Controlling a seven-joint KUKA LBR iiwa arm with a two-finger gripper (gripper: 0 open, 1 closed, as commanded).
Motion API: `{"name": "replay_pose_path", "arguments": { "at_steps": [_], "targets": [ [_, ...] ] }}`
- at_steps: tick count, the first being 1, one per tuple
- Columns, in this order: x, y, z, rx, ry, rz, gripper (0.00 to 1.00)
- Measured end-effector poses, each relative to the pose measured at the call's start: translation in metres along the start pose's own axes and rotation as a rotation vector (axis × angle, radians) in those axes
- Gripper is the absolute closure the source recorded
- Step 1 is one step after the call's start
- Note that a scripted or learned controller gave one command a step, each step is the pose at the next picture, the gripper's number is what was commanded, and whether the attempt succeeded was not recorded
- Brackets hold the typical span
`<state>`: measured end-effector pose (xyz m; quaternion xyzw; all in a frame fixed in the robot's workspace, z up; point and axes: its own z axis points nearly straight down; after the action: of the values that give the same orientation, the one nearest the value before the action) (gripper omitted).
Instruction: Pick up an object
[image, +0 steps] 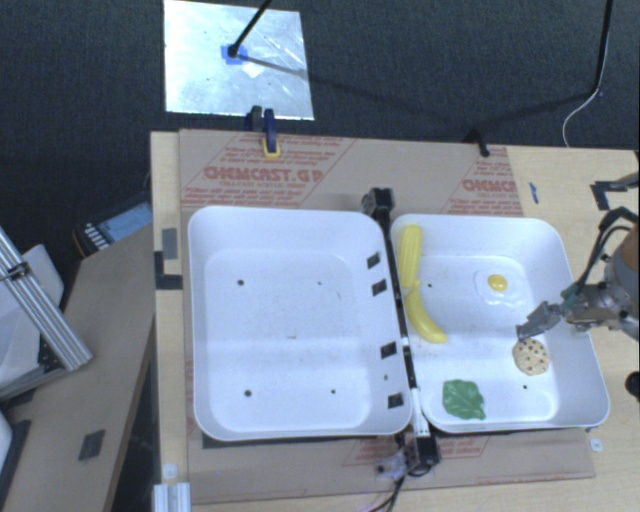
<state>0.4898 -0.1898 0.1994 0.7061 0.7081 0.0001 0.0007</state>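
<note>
In the right bin (575, 330) lie a yellow banana (416, 285) along the left wall, a fried egg (497, 285) near the middle, a round cookie (531, 356) toward the right, and a green leafy piece (464, 398) at the front. My gripper (533, 324) reaches in from the right edge and hangs low over the right bin, just above and beside the cookie, with the egg a little to its upper left. Nothing shows held in it.
The left bin (200, 300) stands beside the right one, with a black divider strip (395, 310) between them. Both rest on a cardboard sheet (300, 170) on the bench. A metal plate (238, 60) lies behind, and a cable (585, 100) hangs at upper right.
</note>
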Motion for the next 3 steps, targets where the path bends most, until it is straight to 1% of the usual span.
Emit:
{"name": "replay_pose_path", "arguments": {
  "at_steps": [1,2,3],
  "targets": [
    [-0.003,0.042,0.12,-0.003,-0.002,-0.004,0.0],
    [-0.004,0.042,0.104,-0.004,-0.001,-0.001,1.0],
    [0.033,0.005,0.115,0.001,0.001,0.002,1.0]
  ]
}}
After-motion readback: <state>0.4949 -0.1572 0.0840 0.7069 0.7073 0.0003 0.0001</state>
